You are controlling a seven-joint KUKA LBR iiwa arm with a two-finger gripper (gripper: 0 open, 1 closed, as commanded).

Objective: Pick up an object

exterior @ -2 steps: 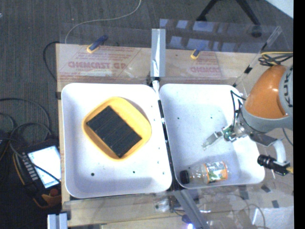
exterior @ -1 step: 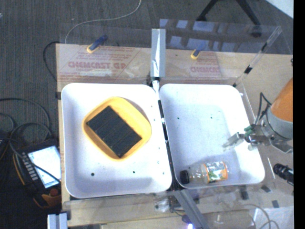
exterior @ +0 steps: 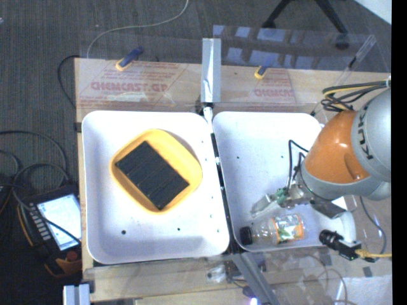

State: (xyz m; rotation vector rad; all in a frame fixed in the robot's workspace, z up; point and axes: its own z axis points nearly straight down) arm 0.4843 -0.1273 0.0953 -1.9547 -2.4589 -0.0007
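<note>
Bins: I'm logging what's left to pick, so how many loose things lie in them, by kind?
Yellow dish with a dark ridged insert, in the left bin: 1
Clear plastic bottle with an orange-and-green label, in the right bin, just below the pincer: 1
Total: 2

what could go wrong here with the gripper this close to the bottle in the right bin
1. The bottle lies on its side near the right bin's front wall; being round, it may roll away when touched.
2. The gripper sits beside the bottle, above it in view, not around it, so a close here may miss.
3. The wall leaves little room for a finger behind the bottle.
</note>
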